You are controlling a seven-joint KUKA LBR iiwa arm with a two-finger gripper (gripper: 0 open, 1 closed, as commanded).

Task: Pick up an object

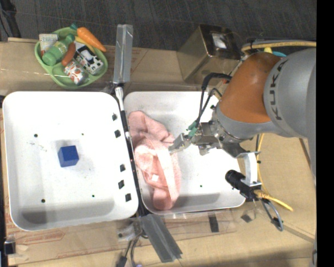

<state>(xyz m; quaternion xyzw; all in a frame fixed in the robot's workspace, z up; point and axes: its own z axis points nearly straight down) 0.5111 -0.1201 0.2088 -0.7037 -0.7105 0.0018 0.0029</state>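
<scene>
My arm [267, 93] enters from the right and extends over the right bin [211, 102]. My jaws [179, 144] sit low at the right edge of the pink cloth [155, 160], touching or just above its folds; whether they are apart, together or clamped on fabric cannot be determined from this angle. The pink cloth lies bunched along the left side of the right bin, against the divider between bins. The left bin [22, 149] contains a blue cube [68, 155], left of centre, well apart from my jaws. On the counter [156, 60] behind the left bin stands a green bowl [47, 65] of toy food items.
</scene>
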